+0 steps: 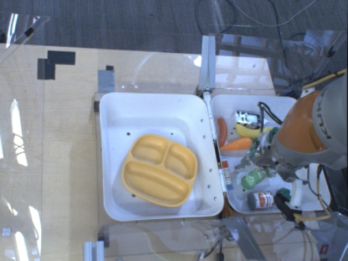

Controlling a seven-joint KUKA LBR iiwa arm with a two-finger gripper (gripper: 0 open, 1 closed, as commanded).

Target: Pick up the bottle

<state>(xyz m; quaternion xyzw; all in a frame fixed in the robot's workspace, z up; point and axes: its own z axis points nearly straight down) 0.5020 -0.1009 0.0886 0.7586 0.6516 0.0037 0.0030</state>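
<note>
Nearest the camera, at the front of the right bin (235, 204), one small can (261, 200) with a red label lies on its side. Just behind it lies the bottle (252, 178), one green bottle, also on its side, pointing toward the bin's left wall. The gripper (260, 157) hangs directly above and slightly behind the bottle, at the end of the grey arm (312, 126) with its orange band, which comes in from the right and covers much of that bin. Whether the gripper's tips are spread or closed cannot be told, since the wrist hides them, and nothing is seen clamped in them; the bottle rests on the bin floor.

Further back in the same bin lie one orange carrot (237, 144), one red sausage-like piece (222, 130) along the left wall, and one yellow banana (250, 129), with one shiny silver item (246, 117) behind it.

In the left bin (147, 105), one yellow divided plate (159, 169) with three compartments sits on the floor, toward the front.

There are two white bins in all, side by side, touching along their inner walls.
</note>
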